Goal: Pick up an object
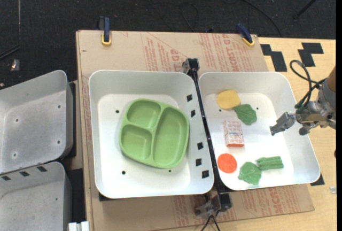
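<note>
Fingers on the end effector (283, 124) cannot be made out well enough to tell whether they are spread or pressed together; nothing shows between them, and the tip hangs over the right-hand side of the right bin (304, 158), close to its rim, with no item touching it. Just to the left of the tip lies a green leafy toy (246, 113), and beyond that a yellow rounded piece (228, 99). Further left and slightly lower sits a small red-and-white carton (234, 133). Below the tip lies a green block (270, 162), with another green leafy toy (249, 172) and an orange disc (227, 162) further left of it. Well apart to the left, the left bin (101, 117) holds a green divided plate (155, 132). Both bins rest on the cardboard-covered worktop (144, 51).
</note>
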`<act>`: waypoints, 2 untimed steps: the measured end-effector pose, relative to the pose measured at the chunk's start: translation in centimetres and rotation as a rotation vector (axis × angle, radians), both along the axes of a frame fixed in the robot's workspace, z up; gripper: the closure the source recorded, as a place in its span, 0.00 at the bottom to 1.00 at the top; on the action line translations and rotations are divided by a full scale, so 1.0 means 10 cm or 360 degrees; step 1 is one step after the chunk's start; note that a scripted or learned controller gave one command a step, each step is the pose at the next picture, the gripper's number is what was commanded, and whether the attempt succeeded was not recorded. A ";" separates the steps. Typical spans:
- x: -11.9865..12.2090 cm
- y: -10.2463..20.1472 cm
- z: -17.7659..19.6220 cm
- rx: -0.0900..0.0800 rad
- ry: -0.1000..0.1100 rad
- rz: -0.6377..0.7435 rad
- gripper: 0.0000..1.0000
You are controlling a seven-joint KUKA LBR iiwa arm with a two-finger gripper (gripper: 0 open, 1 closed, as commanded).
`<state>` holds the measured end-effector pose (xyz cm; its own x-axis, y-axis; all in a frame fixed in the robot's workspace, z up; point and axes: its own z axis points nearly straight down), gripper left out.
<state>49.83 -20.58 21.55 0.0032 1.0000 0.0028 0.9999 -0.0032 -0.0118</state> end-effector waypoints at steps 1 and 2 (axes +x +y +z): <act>0.03 0.00 0.06 -0.0005 -0.0018 0.0006 0.00; 0.01 0.01 -0.37 -0.0003 -0.0013 0.0003 0.00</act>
<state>49.89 -20.46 17.84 0.0013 1.0000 0.0009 1.0000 -0.0013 -0.0035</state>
